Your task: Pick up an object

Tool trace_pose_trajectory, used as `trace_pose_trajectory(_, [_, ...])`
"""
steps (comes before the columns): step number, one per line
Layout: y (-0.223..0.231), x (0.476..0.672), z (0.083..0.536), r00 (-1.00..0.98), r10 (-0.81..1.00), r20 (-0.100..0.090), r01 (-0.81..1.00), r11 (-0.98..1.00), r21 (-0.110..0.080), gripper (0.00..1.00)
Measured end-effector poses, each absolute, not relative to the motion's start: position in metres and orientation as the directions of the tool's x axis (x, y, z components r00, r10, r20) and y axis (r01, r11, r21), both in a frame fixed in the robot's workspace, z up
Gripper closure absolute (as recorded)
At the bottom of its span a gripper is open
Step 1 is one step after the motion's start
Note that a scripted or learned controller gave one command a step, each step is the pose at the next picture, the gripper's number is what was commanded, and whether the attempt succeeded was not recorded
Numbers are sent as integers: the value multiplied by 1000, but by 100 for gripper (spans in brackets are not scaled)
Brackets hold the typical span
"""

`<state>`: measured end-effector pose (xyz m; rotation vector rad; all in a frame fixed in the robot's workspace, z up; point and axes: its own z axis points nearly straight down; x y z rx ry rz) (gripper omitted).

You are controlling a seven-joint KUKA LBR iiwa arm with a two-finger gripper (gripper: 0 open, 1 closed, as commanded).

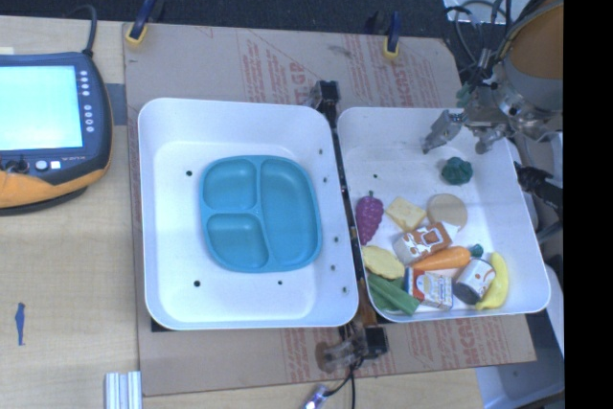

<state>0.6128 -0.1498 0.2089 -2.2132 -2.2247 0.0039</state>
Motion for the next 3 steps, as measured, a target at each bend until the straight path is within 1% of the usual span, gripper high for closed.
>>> trace_pose_trajectory(1, [-213, 623, 163, -3, 1000, -2, 1000, 3, -3, 0])
trace_pose_trajectory(2, [-211, 626, 91, -7, 1000, 0, 1000, 7, -6, 0])
trace_pose_trajectory(3, [-212, 627, 103, -9, 1000, -1, 1000, 9, -4, 100])
